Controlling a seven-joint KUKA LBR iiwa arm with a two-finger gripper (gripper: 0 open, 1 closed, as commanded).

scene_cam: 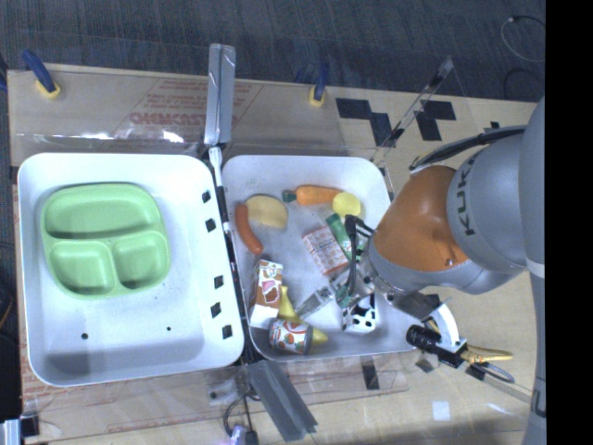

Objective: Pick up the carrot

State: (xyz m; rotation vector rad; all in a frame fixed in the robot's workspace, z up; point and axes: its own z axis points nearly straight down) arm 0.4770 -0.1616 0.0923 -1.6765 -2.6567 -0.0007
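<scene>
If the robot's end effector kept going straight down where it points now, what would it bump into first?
Probably the black-and-white cow toy or the bin floor beside it. The end effector hangs near it, far from the carrot. Depth is unclear.

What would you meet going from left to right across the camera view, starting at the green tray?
Green tray → sausage → carrot → lemon → arm's orange band.
</scene>
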